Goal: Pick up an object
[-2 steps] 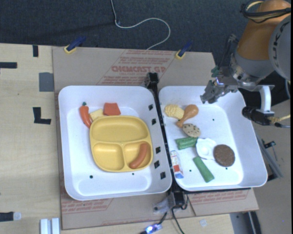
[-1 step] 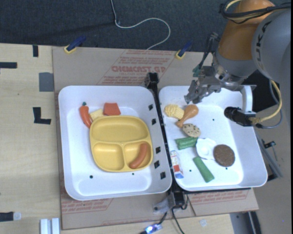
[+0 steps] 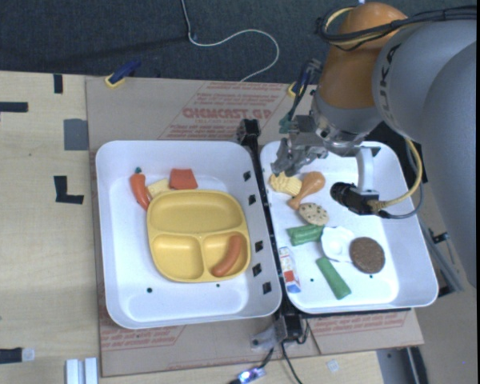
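My gripper point(image 3: 288, 165) hangs low over the top left corner of the right bin point(image 3: 400, 290). Just under its tip lies a pale yellow wavy piece point(image 3: 283, 185), with a tan drumstick point(image 3: 309, 186) touching it on the right. Nothing shows as lifted by the gripper. Below these lie a speckled cookie point(image 3: 313, 213), a short green piece point(image 3: 304, 234), a white lump point(image 3: 334, 242), a brown round patty point(image 3: 367, 254), a long green stick point(image 3: 333, 278) and a small red and white tube point(image 3: 287, 267).
The left bin point(image 3: 116, 278) holds a yellow divided plate point(image 3: 194, 234) with a sausage point(image 3: 230, 256) in its lower right compartment. A carrot point(image 3: 138, 190), an orange block point(image 3: 182, 179) and a pale yellow piece point(image 3: 157, 188) lie behind the plate. The bins' shared wall point(image 3: 264, 222) runs just left of the gripper.
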You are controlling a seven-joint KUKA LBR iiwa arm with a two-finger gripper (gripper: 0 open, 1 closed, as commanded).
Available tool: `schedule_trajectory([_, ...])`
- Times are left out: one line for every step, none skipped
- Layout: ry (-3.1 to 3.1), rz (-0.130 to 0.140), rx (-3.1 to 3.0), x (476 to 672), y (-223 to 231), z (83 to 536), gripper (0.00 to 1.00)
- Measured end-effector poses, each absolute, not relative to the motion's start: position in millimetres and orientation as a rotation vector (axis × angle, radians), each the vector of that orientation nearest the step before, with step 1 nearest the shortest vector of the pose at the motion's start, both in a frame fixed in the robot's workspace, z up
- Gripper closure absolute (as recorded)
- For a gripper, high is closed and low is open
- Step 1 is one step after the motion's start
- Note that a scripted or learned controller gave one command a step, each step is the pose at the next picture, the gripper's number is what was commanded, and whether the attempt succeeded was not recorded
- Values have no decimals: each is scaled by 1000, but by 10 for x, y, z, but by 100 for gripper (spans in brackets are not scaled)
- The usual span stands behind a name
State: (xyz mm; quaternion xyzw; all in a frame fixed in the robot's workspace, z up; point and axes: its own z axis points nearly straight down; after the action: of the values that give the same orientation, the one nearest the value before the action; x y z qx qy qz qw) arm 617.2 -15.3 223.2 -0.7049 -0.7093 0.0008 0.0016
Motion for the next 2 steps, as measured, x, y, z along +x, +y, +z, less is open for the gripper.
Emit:
schedule_trajectory([-2227,2,-2211,6087,471,2184,100])
schedule_trajectory([-2223,2,-2218,6156,402,2191,100])
